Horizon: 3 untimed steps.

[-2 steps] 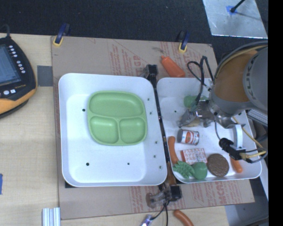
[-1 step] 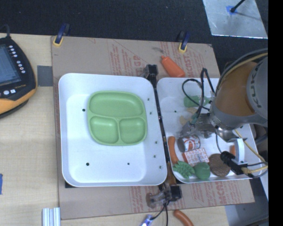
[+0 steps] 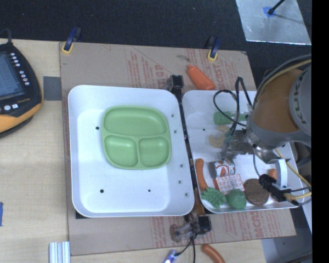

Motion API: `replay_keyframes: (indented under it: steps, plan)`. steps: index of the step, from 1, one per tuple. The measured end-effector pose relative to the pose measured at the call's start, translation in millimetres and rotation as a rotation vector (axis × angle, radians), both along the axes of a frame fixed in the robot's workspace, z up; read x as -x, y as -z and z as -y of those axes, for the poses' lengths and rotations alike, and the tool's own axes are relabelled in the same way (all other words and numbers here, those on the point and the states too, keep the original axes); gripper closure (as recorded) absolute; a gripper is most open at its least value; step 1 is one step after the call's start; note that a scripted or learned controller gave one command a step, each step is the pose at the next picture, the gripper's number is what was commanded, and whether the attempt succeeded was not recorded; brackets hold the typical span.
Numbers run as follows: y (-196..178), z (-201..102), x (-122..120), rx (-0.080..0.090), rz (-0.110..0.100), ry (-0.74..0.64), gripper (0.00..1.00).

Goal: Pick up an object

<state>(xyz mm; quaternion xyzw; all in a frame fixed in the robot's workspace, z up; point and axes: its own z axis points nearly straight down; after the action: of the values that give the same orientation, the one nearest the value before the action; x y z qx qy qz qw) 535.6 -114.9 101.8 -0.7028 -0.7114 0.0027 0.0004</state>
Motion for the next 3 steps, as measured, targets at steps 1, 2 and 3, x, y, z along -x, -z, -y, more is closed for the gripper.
replay_keyframes:
  steps: [1, 2, 3]
  plan:
    - [0.1, -0.1, 0.2, 0.0, 0.0, 0.0, 0.0]
    - [10.1, 2.7, -52.3, -0.003, 0.001, 0.008, 0.0]
    - [9.7, 16.0, -99.9, -0.004, 0.002, 0.008, 0.0]
